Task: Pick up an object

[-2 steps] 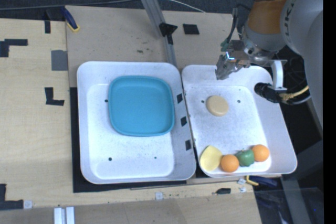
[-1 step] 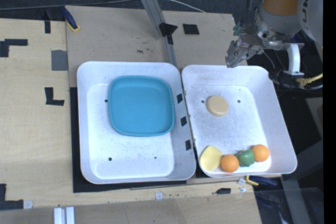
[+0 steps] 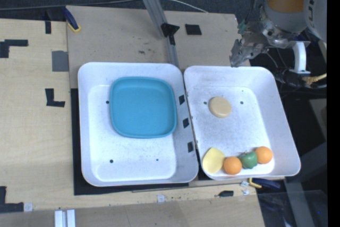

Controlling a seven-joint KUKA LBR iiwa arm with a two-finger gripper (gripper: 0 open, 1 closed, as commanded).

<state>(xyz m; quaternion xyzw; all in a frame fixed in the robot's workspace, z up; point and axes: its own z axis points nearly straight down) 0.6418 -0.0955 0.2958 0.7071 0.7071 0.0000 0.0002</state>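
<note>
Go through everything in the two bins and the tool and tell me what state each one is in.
Tool: above the right bin's far rim, nothing seen in it.
Blue plate: flat in the left bin, nothing on it.
Beige disc: lying alone mid right bin.
Yellow piece, two orange balls, green piece: clustered along the near wall.

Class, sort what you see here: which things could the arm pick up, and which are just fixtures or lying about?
Pickable, right bin: beige disc, yellow piece, two orange balls, green item.

Lying about: blue plate in left bin, right bin, gripper above its far rim.
</note>
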